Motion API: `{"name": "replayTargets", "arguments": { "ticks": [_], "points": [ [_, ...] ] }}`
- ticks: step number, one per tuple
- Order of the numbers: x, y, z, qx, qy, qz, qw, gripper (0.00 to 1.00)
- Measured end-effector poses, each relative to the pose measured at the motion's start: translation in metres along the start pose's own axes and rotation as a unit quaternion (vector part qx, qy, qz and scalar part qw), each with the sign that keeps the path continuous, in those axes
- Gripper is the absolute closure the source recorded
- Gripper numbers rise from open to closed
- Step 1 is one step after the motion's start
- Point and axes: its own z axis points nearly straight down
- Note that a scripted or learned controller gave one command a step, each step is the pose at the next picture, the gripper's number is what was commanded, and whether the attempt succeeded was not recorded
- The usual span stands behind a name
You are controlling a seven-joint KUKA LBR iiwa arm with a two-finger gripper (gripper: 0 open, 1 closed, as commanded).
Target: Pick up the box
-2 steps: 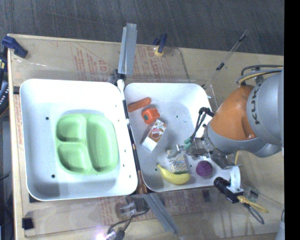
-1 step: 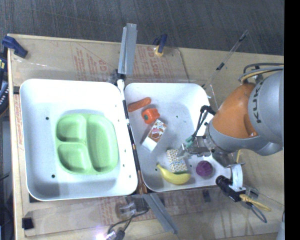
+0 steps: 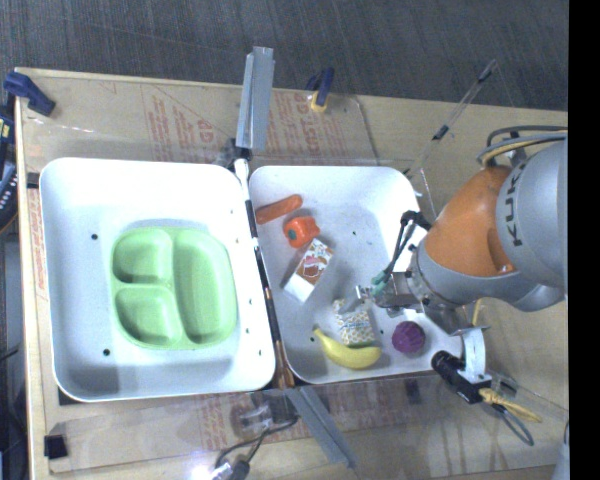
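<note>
The box (image 3: 311,267) is a small red and white carton lying tilted in the middle of the right bin (image 3: 380,186). My gripper (image 3: 376,294) hangs low over the bin's right part, to the right of the box and a little nearer the front. A gap of bare bin floor separates it from the box. Just below the gripper lies a speckled packet (image 3: 355,322), which its tip seems to hover over or touch.
An orange carrot (image 3: 279,208) and an orange round piece (image 3: 301,230) lie behind the box. A banana (image 3: 348,351) and a purple ball (image 3: 408,338) rest by the front wall. The left bin (image 3: 70,268) holds a green divided tray (image 3: 173,286).
</note>
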Motion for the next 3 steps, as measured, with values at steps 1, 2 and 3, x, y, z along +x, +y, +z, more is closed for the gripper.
{"name": "replayTargets", "arguments": {
  "ticks": [1, 2, 3],
  "points": [
    [0.02, -0.003, 0.028, 0.003, 0.004, 0.042, 0.9991, 0.0],
    [0.02, -0.002, 0.019, 0.004, 0.004, 0.038, 0.9993, 1.0],
    [0.076, 0.017, -0.102, 0.001, 0.004, -0.058, 0.9983, 1.0]
  ]
}}
